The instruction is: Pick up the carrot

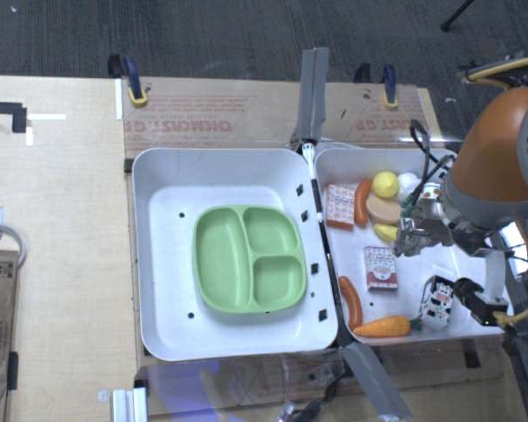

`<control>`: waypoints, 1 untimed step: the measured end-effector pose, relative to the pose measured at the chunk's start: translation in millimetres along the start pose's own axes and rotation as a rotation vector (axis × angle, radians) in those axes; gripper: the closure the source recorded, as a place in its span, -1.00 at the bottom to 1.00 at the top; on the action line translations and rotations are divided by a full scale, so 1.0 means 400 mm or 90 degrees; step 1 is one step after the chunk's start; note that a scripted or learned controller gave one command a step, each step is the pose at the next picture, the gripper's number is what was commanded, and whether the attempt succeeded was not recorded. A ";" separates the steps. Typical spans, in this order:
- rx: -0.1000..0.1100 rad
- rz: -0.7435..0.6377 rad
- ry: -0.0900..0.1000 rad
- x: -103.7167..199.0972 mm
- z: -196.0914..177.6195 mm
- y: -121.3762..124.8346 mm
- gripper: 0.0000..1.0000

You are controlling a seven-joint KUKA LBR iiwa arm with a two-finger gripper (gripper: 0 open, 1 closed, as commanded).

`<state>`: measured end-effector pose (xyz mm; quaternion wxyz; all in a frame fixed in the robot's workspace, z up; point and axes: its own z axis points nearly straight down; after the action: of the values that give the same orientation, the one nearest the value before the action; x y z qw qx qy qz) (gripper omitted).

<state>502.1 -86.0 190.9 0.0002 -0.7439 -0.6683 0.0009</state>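
The carrot lay on its side along the near wall of the right-hand bin, its pointed end toward the hot dog that rested against the wall shared with the other bin. A small black-and-white cow-print carton stood just beside the carrot's thick end, so the carrot was hemmed in on three sides: wall, sausage and carton. That would probably have left an approach from above, across its width, as the only workable one.

The gripper hung above the middle of that bin, well apart from the carrot and farther from the near wall, over the bare floor between a red-and-white box and a cluster of play food: a lemon, a second sausage and a checked packet. Nothing appeared between its tips, and whether they were parted could not be told from that angle.

The green divided plate sat alone in the left-hand bin, apart from the carrot's bin altogether.
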 end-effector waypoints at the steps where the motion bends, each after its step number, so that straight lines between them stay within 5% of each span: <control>1: -0.001 -0.186 0.000 -0.008 -0.134 -0.058 1.00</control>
<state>478.6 -86.8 244.6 -0.0007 -0.6389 -0.7693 0.0004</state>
